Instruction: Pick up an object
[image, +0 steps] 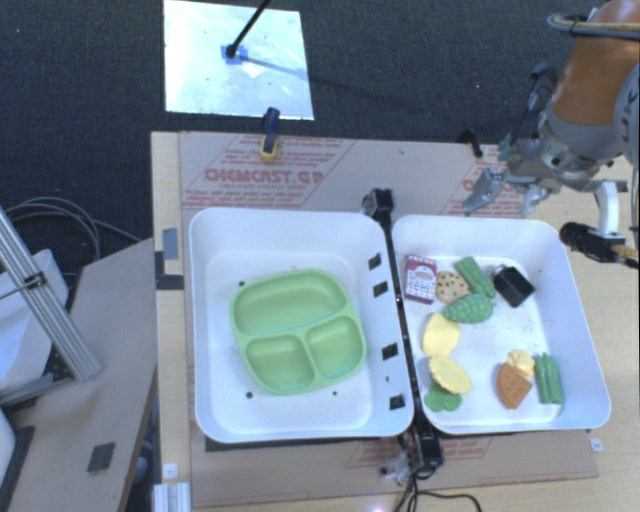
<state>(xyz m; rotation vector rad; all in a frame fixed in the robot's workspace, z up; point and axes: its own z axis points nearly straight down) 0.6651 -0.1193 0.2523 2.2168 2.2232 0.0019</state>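
The tool (508, 190) hangs above the far rim of the right bin (575, 300), holding nothing. That bin carries toy foods; the left bin (210, 300) holds a green tray (297, 330).

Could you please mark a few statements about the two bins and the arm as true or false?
1. The green divided tray lies in the left bin. True.
2. The gripper holds the black block. False: the block lies in the right bin, and the gripper hangs above that bin's far edge.
3. The red packet lies near the divider between the bins. True.
4. The green tray has two compartments. False: it has three.
5. The ice cream cone toy lies in the left bin. False: it is in the right bin.
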